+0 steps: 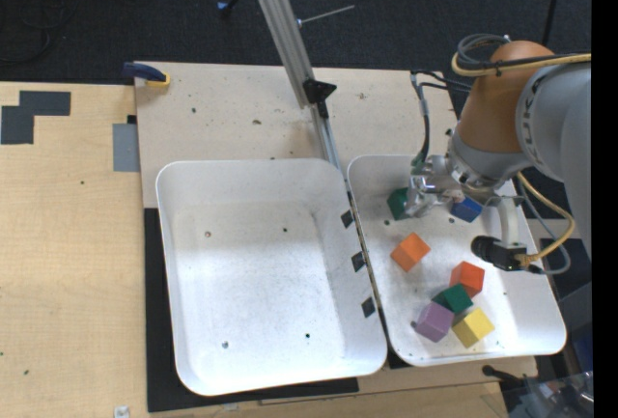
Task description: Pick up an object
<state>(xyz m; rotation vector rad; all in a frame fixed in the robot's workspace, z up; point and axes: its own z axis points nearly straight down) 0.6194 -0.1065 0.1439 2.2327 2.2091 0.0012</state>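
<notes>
My gripper [417, 202] hangs low over the far part of the right bin [526, 334], right beside a green block [397, 204] at its left. A blue block [466, 209] lies just right of the gripper, partly hidden by the wrist. Nearer the front lie an orange block [409, 251], a red block [467, 277], a dark green block [452, 299], a purple block [434, 320] and a yellow block [472, 327]. The green block touches or sits at the fingers, but a grasp is not visible.
The left bin [193, 184] stands beside the right one, with black clips along the shared rim. A slanted aluminium bar [285, 30] rises behind the bins. Cables and a black part [497, 254] hang from the arm over the right bin.
</notes>
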